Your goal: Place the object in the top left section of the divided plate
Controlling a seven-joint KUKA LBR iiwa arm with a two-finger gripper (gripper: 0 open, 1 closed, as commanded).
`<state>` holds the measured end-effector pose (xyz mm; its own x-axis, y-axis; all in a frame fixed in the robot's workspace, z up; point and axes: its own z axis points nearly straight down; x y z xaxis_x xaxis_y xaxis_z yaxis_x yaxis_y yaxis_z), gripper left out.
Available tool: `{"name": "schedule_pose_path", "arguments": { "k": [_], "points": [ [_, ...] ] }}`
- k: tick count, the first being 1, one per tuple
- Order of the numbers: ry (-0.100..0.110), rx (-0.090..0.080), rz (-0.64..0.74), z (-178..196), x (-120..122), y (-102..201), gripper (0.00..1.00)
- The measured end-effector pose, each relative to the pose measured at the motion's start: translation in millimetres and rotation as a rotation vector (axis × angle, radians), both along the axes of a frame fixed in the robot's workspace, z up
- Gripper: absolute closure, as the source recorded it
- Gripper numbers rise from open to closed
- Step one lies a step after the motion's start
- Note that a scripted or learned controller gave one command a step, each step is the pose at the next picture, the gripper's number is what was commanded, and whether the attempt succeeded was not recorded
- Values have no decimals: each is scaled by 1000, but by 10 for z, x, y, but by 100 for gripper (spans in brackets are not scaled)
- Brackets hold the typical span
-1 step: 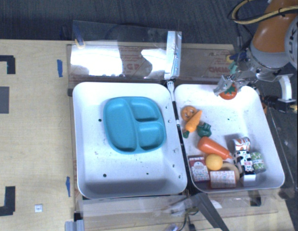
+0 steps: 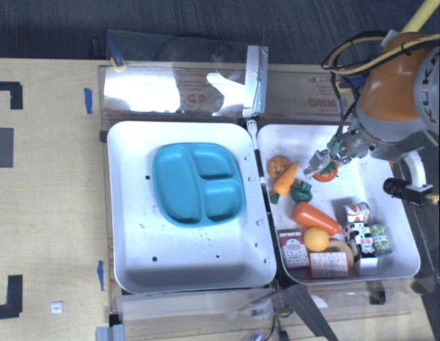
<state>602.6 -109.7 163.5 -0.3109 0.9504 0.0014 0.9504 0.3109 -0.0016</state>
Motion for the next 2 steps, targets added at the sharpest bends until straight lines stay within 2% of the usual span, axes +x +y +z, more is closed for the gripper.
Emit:
{"name": "schedule_pose_path", "arguments": {
  "k": [1,2],
  "points": [
    [-16,-5,103,1041,-570,-228,100],
    [8,2,75,-396,-466,-683,100]
  ]
}}
